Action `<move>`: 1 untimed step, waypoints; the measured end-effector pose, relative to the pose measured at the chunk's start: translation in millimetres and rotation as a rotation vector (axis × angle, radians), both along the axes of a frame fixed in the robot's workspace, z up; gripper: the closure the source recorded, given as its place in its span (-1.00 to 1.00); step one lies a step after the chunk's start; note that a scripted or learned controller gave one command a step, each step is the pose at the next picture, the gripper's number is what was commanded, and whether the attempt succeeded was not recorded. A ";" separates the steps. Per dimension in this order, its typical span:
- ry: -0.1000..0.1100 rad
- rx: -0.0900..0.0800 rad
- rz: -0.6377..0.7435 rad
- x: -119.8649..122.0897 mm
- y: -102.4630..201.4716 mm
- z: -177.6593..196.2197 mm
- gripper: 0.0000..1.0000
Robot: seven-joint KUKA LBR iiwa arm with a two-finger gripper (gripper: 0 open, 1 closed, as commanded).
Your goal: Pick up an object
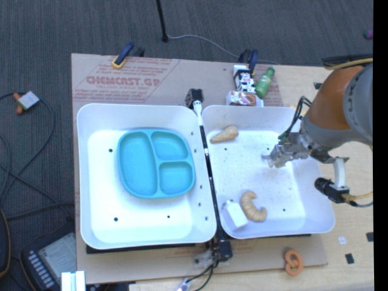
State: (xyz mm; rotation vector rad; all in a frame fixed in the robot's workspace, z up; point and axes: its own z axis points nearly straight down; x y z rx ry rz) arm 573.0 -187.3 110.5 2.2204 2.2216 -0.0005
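Metal end effector point(276, 157) above speckled white bin point(303, 214), curved pastry point(253, 206) nearby

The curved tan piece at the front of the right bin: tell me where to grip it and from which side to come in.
Grip the curved tan piece across its thick middle bend, coming straight down from above. It lies flat on the right bin floor, and its narrow width suits two fingers. A white block sits close on its left, so probably set the fingers front-to-back rather than left-to-right. The gripper is further back in the bin.
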 end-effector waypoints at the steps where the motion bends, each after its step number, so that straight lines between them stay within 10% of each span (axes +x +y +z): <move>1: 0.000 0.002 0.003 -37.2 91.2 66.9 1.00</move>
